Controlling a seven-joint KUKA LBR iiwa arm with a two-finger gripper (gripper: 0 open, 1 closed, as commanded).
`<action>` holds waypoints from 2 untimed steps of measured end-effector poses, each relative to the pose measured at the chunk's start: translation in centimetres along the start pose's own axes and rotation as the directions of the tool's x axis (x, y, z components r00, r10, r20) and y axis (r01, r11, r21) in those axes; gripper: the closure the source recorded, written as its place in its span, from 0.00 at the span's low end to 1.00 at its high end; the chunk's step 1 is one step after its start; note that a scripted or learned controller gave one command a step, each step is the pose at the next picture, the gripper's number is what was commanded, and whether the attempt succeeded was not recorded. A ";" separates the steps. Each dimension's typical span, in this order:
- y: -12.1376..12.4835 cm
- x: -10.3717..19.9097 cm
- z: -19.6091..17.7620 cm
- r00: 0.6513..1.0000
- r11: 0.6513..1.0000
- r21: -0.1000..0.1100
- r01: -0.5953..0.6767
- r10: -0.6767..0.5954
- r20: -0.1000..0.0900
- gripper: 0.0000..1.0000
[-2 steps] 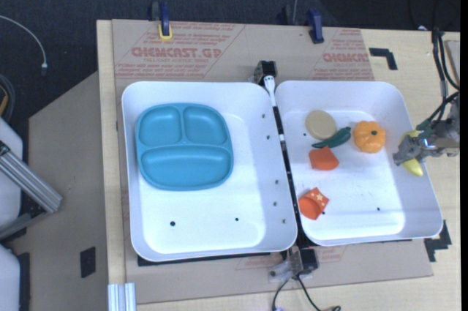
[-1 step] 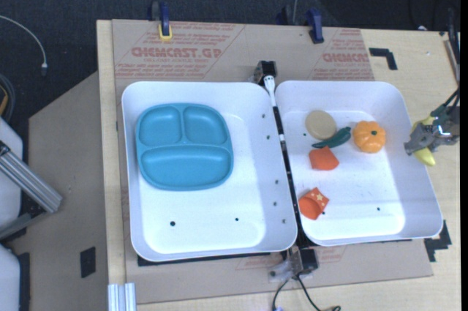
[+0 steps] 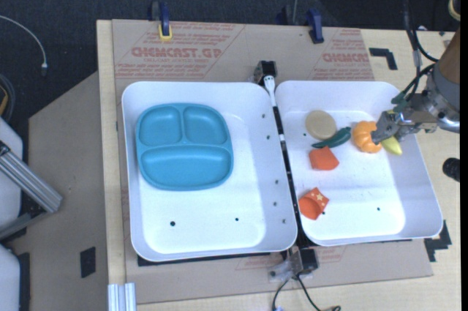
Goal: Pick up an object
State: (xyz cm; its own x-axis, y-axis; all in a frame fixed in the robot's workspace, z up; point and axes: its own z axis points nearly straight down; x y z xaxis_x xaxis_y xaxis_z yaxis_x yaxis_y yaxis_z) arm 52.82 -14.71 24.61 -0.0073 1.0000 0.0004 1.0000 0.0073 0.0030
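The gripper (image 3: pixel 385 129) is hovering with finger state indeterminate, the orange object (image 3: pixel 365 137) lying immediately to its left, touching a yellow piece (image 3: pixel 393 146) just below it.

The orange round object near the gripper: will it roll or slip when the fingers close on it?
The orange round object looks smooth and rounded, so it may roll or slip out of a pinch. It lies against a yellow piece, which might block rolling that way. It is probably light, like a toy.
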 end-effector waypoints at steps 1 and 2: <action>2.1 5.1 -0.7 1.000 1.000 -0.001 0.000 0.000 0.000 1.00; 3.9 10.2 1.0 1.000 1.000 0.003 -0.002 0.002 0.000 1.00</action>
State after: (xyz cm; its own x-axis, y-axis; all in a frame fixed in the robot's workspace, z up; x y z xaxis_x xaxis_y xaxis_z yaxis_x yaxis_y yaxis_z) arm 56.64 -4.51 23.67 -0.0057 1.0000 0.0009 1.0000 0.0057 -0.0002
